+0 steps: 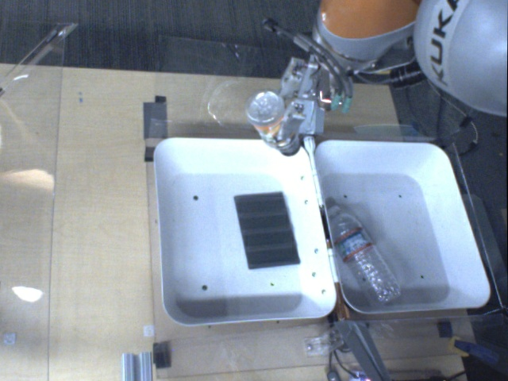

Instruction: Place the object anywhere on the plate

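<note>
Left, a bin holds a black plate; right bin, a bottle.

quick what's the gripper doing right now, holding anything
Gripper: shut on a small clear cup-like object, above the far edge of the left bin.

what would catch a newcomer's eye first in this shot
The grey and orange arm looms at top right, its hand above the far rim where the two bins meet, a small clear cup-like object beside it. A dark ribbed plate lies mid left bin; a clear plastic bottle lies in the right bin.
</note>
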{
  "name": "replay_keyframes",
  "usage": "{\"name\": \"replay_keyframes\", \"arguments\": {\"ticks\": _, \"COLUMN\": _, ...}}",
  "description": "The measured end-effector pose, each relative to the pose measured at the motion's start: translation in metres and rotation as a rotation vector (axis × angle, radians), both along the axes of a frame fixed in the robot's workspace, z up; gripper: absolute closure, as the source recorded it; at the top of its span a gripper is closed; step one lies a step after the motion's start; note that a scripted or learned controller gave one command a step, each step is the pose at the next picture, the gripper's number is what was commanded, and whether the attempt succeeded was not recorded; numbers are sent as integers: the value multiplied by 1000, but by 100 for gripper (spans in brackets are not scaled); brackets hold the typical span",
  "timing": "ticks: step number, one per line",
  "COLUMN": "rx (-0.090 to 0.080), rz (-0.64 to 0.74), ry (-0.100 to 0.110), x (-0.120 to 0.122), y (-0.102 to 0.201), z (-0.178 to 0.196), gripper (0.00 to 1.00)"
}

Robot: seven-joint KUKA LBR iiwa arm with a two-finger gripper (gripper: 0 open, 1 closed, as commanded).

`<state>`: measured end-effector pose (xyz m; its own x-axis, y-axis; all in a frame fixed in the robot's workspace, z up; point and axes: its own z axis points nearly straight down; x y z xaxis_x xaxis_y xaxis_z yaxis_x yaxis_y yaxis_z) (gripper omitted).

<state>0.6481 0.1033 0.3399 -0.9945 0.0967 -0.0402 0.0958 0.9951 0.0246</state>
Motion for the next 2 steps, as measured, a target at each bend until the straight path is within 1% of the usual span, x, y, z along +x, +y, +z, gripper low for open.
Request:
{"name": "replay_keyframes", "arguments": {"ticks": 1, "rx": 5, "rz": -1, "ry": -8, "x": 1, "y": 2, "z": 12, "gripper": 100}}
{"name": "replay_keyframes", "arguments": {"ticks": 2, "rx": -28, "rz": 423, "ry": 27, "x": -5, "y": -32, "z": 20, "gripper": 100}}
